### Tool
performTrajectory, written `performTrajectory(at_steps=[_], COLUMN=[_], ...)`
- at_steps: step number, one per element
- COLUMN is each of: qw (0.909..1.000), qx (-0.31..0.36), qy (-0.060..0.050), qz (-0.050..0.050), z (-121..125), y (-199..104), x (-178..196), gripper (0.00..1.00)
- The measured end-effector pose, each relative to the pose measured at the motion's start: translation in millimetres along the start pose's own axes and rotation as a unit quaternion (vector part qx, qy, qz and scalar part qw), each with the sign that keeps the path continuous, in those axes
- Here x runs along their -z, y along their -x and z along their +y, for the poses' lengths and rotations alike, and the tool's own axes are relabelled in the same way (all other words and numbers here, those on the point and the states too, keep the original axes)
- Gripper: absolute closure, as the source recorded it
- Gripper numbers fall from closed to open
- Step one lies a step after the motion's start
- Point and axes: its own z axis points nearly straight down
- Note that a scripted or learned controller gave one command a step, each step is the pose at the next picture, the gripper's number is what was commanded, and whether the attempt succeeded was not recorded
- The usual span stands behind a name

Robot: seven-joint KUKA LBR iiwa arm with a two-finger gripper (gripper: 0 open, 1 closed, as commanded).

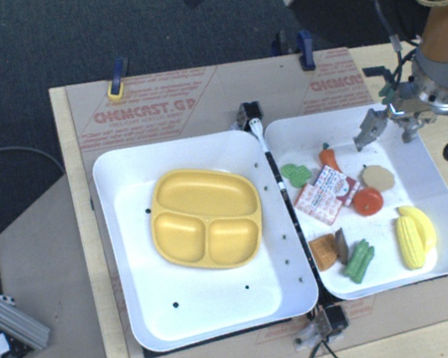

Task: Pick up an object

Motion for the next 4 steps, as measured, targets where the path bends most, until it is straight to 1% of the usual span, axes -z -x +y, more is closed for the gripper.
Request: performTrajectory(at_steps=[1, 2, 3, 4], qw=[1.0000, 1.0000, 1.0000, 0.9999], qx=[0.001, 0.001, 0.001, 0.001], qy=[0.007, 0.004, 0.004, 0.011], qz=[-0.001, 0.000, -0.001, -0.003], z=[3, -5, -7, -4], y=[0, -1, 9, 10], x=[8, -39, -94, -111], gripper=[0.00, 0.00, 0.00, 0.00])
